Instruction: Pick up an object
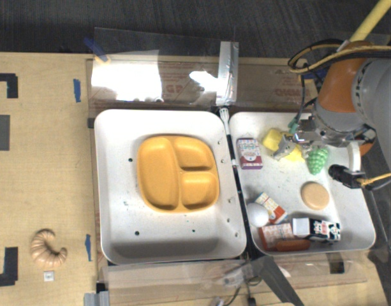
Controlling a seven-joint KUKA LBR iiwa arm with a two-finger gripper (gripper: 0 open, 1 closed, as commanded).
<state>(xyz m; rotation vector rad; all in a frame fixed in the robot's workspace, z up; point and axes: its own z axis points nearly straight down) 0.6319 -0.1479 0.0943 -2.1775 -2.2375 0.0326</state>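
1. Lying in the right bin [367, 231], at its far side, the yellow toy [272, 139] sat directly under and just left of the claw [291, 143]; it looked like the likeliest target, though that was a judgement.
2. Its long axis ran roughly left to right, and its right end was covered by the claw, so its full length could not be made out.
3. Whether the claw was apart, together or clamped on the toy could not be told: metal parts blurred into the toy there.
4. Just right of the claw lay the green grapes [317, 159], touching or nearly touching the wrist housing; which, I could not tell.
5. Left of the claw, past the toy, stood a small red carton [249, 153].
6. Nearer the camera than the claw sat a tan disc [315, 196], then a clutter of boxes [291, 229] at the bin's near edge, too small to identify.
7. Well left of the claw, the other bin [112, 190] held an orange tray [178, 173].
8. The arm [358, 94] was cut off at the right.
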